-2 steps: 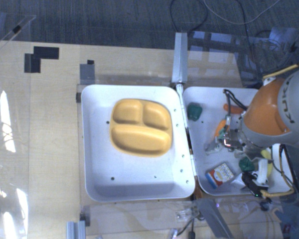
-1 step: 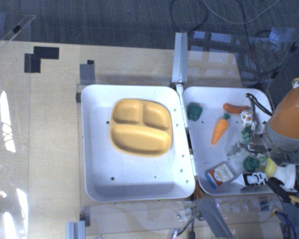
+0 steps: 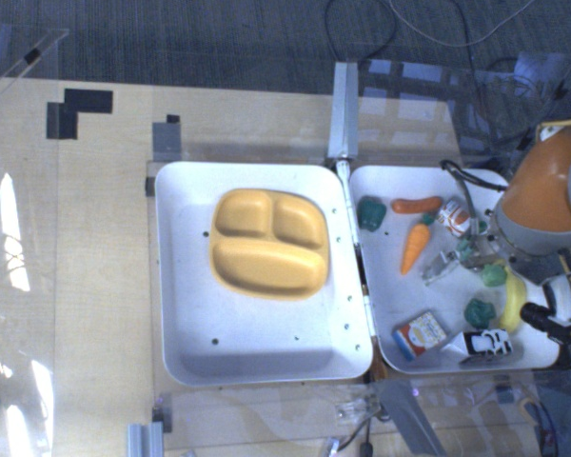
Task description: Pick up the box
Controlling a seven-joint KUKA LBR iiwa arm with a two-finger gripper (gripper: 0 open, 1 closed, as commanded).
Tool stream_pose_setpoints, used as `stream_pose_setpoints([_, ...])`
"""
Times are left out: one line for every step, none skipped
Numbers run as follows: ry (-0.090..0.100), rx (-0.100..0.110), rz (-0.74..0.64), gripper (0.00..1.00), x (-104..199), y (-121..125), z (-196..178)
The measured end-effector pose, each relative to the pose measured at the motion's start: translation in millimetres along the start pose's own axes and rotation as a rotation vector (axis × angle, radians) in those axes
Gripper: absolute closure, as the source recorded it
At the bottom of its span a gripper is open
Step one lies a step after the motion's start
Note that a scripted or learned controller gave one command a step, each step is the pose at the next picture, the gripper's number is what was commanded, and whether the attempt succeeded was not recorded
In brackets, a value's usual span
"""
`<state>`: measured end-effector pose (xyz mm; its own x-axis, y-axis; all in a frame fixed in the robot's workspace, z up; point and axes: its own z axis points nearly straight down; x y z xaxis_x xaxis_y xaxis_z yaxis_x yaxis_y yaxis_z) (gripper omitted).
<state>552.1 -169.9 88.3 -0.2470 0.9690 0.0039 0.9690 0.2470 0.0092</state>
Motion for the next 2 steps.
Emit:
stream_pose_setpoints([-0.008,-0.002,0.034,0.0,41,-34,-1])
stream_pose_setpoints([-0.011,-0.006,0.012,0.0,67,-46,-1])
